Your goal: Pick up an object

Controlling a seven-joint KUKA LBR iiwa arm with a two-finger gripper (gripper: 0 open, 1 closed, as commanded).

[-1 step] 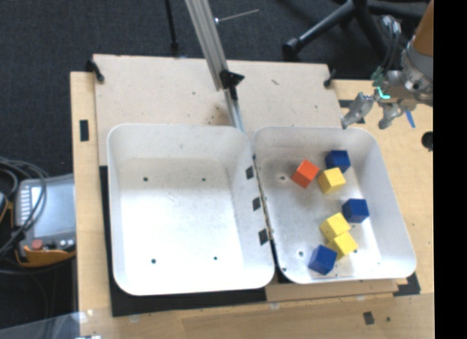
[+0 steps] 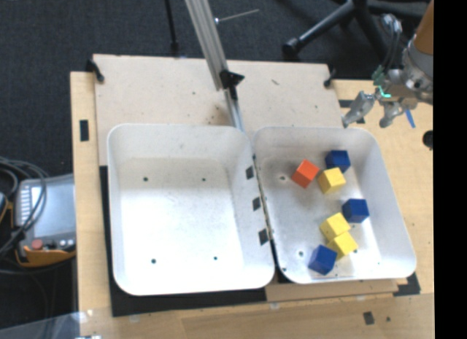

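The gripper hangs above the far right corner of the right bin, its two grey fingers spread apart with nothing between them, clearly released. It sits over the bin's far rim, well apart from every cube inside. All seven cubes lie in the right bin. Nearest the far rim is a blue cube, and just below it, touching or nearly so, a yellow cube. Beside that yellow cube, toward the bin's left wall, sits the orange cube, tilted so one corner points at the centre divider. Further toward the near rim and closer to the bin's right wall is a second blue cube. Just beside it, on its near left, lies a second yellow cube, and a third yellow cube rests against that one on the near side. A third blue cube sits closest to the bin's near rim, touching the third yellow cube. The left bin adjoins the right bin's left wall, and a slanted metal bar runs from the far side down to the point where the two bins meet.
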